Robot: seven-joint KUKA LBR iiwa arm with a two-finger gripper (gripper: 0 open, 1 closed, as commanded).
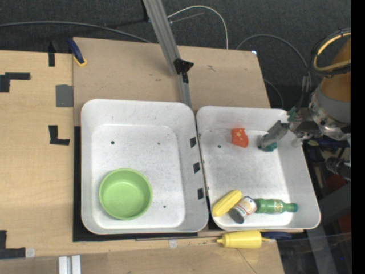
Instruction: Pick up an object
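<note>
In the right bin, camera view: I am hovering my fingers near the upper right, just beside the red block but apart from it. Whether they are open or closed, I cannot tell. Nothing is showing between them, so nothing is being lifted yet. The yellow corn piece, small can and green bottle are lying along the near wall. The green bowl is sitting in the left bin. The pick is not yet done.

Matt wooden bench, glossy white plastic bins, smooth green bowl.
</note>
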